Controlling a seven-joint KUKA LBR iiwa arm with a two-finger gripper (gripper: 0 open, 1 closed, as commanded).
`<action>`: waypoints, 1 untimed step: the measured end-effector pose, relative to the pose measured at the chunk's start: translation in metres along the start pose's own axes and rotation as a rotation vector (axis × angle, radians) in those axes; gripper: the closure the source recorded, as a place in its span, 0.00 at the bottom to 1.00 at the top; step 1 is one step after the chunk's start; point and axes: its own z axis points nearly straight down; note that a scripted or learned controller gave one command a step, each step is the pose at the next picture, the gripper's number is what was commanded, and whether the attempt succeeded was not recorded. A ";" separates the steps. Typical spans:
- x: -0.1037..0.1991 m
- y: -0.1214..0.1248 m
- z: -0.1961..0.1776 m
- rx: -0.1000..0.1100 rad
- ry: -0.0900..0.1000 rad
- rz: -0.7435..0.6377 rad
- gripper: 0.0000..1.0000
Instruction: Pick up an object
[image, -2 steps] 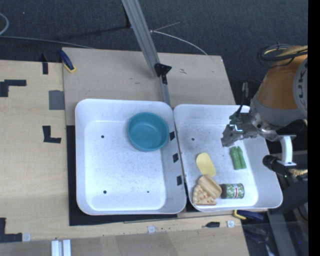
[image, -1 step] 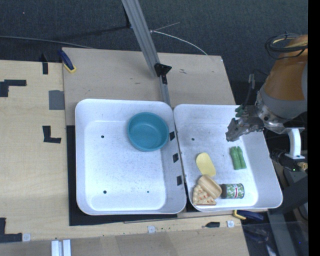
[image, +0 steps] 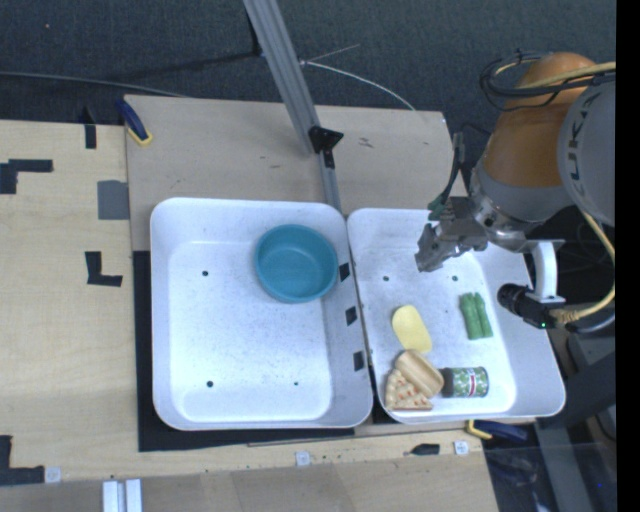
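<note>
White plastic bins sit side by side on the bench; the left bin (image: 190, 330) holds a blue bowl (image: 296, 262), and the right bin (image: 530, 395) holds the candidates for picking: a yellow piece (image: 411, 328), a green stick-shaped item (image: 475, 315), a tan waffle-like piece (image: 413, 381) and a small green can (image: 466, 382) lying on its side. Gripper (image: 432, 255) hovers over the upper part of the right bin, above bare floor, apart from every object. Nothing is seen between its fingers; whether they are spread or closed cannot be told from this view. Assessment: approach step, no grasp made. Next move calls for travel toward the yellow piece or green stick, both near, then a descent centred on the chosen item.
</note>
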 end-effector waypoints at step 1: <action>0.054 0.007 0.016 0.002 0.000 0.000 1.00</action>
